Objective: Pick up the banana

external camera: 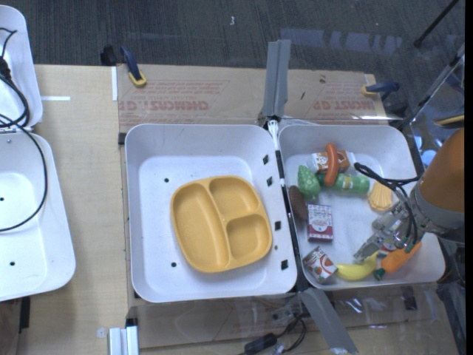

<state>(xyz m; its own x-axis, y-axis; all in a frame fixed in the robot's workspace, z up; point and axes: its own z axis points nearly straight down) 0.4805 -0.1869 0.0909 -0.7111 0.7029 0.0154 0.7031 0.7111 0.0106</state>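
- The claw [372, 249] hangs over the right bin [418, 161], fingers pointing down-left — whether they are apart or together, I cannot tell.
- Just below its tips lies the banana [353, 271], with a carrot [399, 259] beside it.
- Further left, in the other bin [140, 198], sits a yellow divided tray [219, 222].

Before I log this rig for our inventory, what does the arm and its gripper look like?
The arm enters from the right with a broad orange band over a grey body. Black cables loop from it. The gripper is a small metallic grey assembly with thin fingers.
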